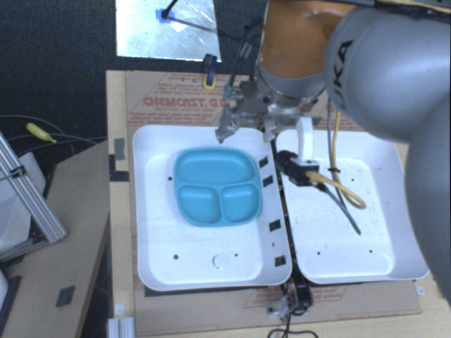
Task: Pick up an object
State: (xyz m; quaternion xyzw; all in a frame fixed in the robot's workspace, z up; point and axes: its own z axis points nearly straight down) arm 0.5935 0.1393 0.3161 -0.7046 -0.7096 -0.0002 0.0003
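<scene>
Cardboard covers the counter (pixel 176 97) under two white bins. Nearest, the left bin (pixel 151 259) holds a blue divided plate (pixel 216 186), lying flat. Beyond its far rim hangs the gripper (pixel 243 122); whether it is released or clenched, I cannot tell.

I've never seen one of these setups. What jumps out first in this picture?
The big grey arm with its orange band fills the upper right, reaching in over the bins. Next is the bright blue divided plate lying in the left white bin. The gripper hangs just above that plate's far edge.
</scene>
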